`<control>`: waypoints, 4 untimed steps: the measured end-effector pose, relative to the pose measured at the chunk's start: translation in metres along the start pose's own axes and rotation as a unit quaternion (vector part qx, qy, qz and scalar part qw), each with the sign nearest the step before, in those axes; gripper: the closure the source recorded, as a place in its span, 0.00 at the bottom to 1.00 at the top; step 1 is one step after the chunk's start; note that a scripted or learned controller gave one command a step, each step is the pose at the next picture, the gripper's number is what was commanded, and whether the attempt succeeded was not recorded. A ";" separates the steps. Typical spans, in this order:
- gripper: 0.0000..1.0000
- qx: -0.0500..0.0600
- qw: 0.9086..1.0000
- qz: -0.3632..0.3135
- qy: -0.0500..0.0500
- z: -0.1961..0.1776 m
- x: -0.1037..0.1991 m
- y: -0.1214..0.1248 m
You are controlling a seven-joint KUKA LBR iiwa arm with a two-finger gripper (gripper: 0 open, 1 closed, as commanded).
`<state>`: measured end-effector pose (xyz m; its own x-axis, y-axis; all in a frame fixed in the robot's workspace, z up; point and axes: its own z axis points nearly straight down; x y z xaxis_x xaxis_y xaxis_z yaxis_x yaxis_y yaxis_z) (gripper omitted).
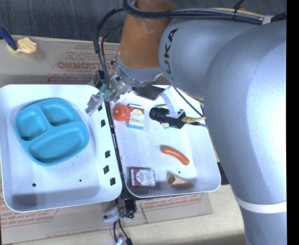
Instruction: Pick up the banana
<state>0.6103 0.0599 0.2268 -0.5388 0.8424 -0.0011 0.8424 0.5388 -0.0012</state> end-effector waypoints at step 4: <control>1.00 0.000 0.986 -0.165 -0.001 -0.054 -0.051 -0.149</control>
<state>0.5126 -0.0632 0.2808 -0.7837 0.6211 -0.0019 0.6211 0.7837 -0.0009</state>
